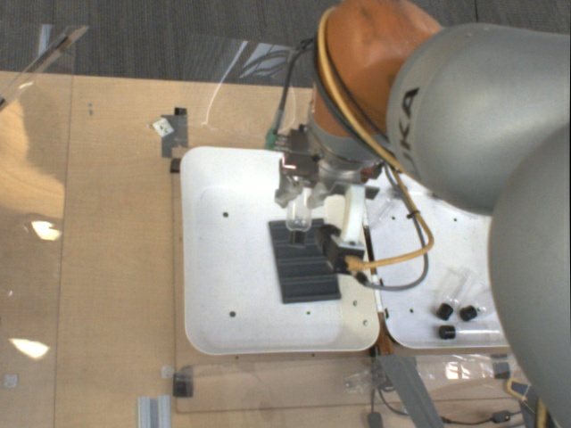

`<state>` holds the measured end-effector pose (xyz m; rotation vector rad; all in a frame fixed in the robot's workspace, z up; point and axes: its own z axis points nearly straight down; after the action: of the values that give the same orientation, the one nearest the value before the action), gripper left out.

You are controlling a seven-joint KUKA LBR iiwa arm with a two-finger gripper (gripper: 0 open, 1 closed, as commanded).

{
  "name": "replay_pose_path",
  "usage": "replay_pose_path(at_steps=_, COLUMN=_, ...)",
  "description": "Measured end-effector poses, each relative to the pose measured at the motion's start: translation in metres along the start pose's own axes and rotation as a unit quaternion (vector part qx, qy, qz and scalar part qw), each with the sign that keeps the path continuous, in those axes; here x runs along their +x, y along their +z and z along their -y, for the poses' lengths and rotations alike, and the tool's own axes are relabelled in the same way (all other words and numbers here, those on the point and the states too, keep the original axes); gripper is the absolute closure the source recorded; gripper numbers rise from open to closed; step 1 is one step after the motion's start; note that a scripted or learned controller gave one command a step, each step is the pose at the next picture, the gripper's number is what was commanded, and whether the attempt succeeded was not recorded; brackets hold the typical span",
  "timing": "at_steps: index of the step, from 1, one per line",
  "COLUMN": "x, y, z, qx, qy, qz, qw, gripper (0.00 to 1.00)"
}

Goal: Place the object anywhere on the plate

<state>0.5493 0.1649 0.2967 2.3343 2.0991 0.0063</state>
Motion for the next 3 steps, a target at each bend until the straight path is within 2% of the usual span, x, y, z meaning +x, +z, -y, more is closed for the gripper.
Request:
replay_pose_path(at_steps=1, x=0.015, y=0.055, z=0.022, qx=-0.001, qy=-0.475, qz=-0.001, qw=0.8797, gripper=1.0)
replay_pose_path(at_steps=2, x=0.04, y=0.034, z=-0.083, qx=0.0, qy=-0.305, qz=0.0, qw=0.9524, gripper=1.0)
replay_pose_path(at_steps=3, x=0.066, y=0.027, z=-0.113, qx=-0.001, qy=-0.453, qz=0.0, qw=0.8916, gripper=1.0)
